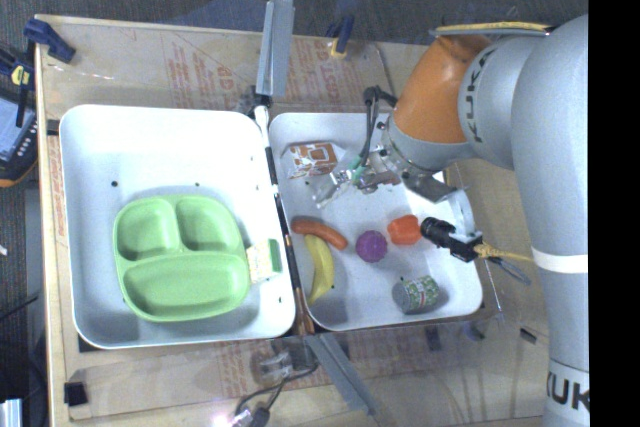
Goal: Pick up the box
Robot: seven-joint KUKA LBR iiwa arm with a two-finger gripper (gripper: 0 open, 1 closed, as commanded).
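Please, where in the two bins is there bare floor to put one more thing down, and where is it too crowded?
Left bin: bare floor behind the green divided plate, toward the far wall. Right bin: only a small patch near the front wall, between banana and can. Its middle and far part is crowded by toys, box and gripper.

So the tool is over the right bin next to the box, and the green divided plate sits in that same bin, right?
Not quite. The camera view shows the green divided plate in the left bin, not the right bin. The tool is over the right bin next to the box.
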